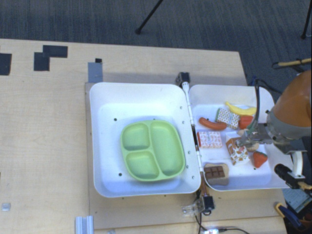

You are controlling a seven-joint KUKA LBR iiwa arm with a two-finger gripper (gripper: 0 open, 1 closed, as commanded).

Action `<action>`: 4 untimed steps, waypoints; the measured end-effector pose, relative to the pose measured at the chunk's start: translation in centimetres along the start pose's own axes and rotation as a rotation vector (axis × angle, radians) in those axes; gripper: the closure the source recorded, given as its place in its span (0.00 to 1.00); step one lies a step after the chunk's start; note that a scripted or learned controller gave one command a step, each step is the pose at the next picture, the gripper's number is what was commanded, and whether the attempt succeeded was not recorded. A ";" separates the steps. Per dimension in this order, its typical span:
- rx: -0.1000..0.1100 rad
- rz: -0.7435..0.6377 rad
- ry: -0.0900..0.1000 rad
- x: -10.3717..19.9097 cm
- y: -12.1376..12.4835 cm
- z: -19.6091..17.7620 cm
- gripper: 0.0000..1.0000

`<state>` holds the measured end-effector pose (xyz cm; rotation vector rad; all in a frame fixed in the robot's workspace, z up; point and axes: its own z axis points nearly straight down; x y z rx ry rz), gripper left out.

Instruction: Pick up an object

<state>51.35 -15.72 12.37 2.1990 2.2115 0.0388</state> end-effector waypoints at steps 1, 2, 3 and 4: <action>0.026 0.001 -0.002 5.3 1.1 -0.2 1.00; 0.028 -0.001 -0.001 9.2 7.2 -10.4 1.00; 0.031 -0.001 -0.002 9.1 7.1 -10.3 0.00; 0.031 0.002 -0.001 7.4 1.9 2.0 0.00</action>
